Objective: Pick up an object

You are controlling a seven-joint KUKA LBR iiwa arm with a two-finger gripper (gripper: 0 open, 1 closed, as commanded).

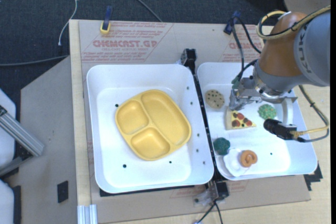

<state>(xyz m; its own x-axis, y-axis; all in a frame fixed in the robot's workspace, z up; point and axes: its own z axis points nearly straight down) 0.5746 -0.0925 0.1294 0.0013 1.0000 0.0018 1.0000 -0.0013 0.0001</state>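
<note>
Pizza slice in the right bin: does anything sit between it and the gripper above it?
Nothing visible does. The gripper hangs just above the pizza slice; the cookie and light green piece lie off to either side.

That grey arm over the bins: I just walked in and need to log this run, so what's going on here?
The arm's gripper is down in the right bin, just above a toy pizza slice. Around it lie a cookie, two green broccoli-like pieces and a small orange ring-shaped piece. Nothing shows between its fingers. The left bin holds a yellow divided plate, untouched.
</note>
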